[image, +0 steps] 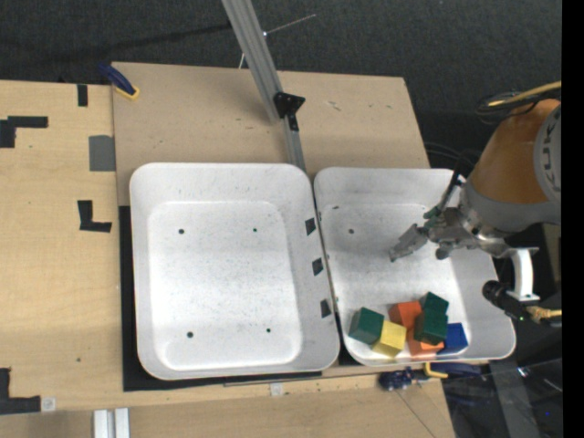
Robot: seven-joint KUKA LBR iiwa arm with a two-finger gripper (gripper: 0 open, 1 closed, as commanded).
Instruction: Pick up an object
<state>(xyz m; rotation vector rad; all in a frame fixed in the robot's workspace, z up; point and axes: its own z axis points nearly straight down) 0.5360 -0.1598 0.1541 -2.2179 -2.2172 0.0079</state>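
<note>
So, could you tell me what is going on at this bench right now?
The grey KUKA arm with the orange band reaches in from the right, its two-finger gripper over the right-hand shallow white bin. A cluster of small coloured blocks, green, yellow, orange and blue, sits in that bin's near corner, apart from the gripper. The left-hand shallow white bin lies beside it.
</note>
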